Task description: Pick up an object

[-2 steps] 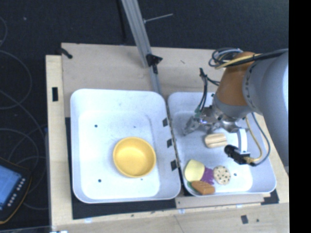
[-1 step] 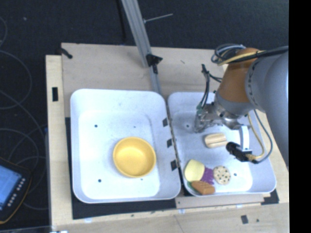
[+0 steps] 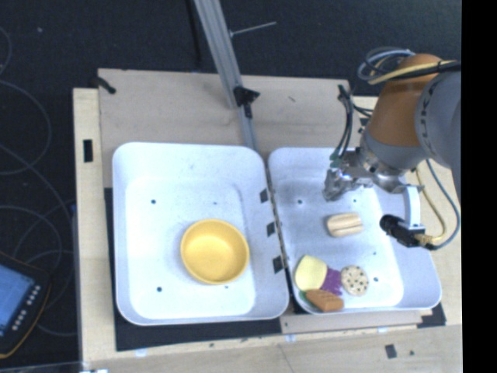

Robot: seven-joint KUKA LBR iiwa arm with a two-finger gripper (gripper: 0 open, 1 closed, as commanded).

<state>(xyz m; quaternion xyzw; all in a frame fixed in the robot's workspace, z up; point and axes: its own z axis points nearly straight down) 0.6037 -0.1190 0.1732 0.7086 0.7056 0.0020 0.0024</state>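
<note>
The two-finger gripper (image 3: 335, 186) hangs just above the short tan wooden-looking cylinder (image 3: 344, 224) lying on its side mid right white bin (image 3: 295, 169). Finger state: cannot tell. Cylinder judged light, rigid, smooth; it may roll. Grasp across its middle.

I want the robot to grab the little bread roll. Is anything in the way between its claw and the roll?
No. In the camera view, the gripper hangs just above the tan roll, with bare white bin floor between them.
</note>
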